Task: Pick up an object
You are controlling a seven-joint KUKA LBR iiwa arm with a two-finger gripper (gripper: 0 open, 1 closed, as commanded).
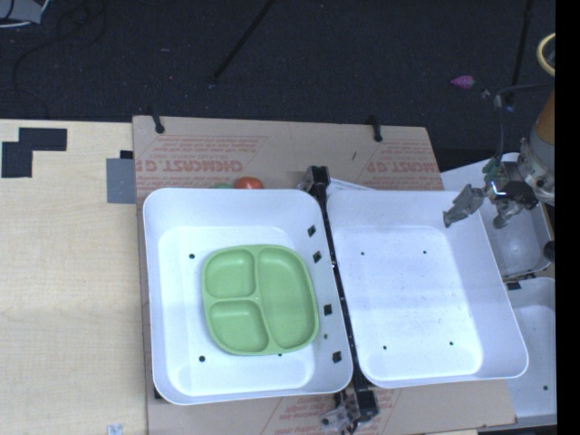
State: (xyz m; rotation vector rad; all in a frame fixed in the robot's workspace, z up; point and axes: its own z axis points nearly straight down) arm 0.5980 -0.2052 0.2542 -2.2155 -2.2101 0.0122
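A light green plate (260,299) with three compartments lies flat in the middle of the left white bin (172,243). My gripper (482,209) hangs at the far right, over the upper right corner of the right white bin (426,288). Its fingers (460,205) stand open with nothing between them. The gripper is far from the plate, a whole bin's width to its right.
A small red object (248,184) and a green bit (220,186) peek out behind the left bin's back rim. A black divider (331,279) runs between the bins. Cardboard (272,157) lies under the bins, with a wooden bench top (63,279) to the left.
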